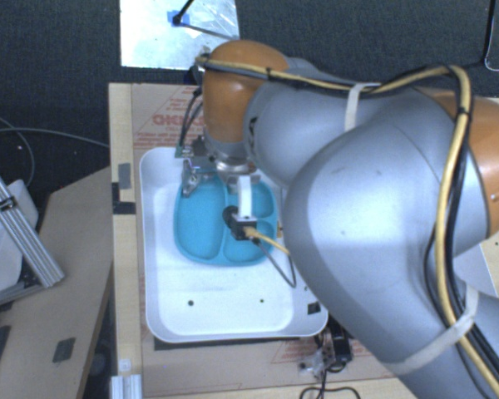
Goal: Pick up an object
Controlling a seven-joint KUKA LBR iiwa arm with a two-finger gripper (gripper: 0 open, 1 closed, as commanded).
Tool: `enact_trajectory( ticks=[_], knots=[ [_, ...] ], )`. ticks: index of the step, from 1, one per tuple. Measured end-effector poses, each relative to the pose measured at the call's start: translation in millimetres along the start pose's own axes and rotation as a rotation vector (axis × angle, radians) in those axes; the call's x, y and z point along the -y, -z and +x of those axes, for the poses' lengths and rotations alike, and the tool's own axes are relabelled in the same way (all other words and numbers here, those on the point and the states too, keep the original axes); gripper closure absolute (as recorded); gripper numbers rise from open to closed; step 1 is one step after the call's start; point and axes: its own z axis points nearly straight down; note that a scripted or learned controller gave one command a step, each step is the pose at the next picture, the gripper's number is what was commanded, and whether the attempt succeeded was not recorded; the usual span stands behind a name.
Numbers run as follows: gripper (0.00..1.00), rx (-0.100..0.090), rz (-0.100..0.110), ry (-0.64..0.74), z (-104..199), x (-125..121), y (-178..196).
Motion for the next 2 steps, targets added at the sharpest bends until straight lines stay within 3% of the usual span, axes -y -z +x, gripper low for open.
enact_trajectory(
  ticks=[1, 2],
  knots=[
    [0.00, 0.008, 0.002, 0.001, 4, -1, 0],
    [1.00, 0.008, -0.009, 0.002, 3, -4, 14]
  ],
)
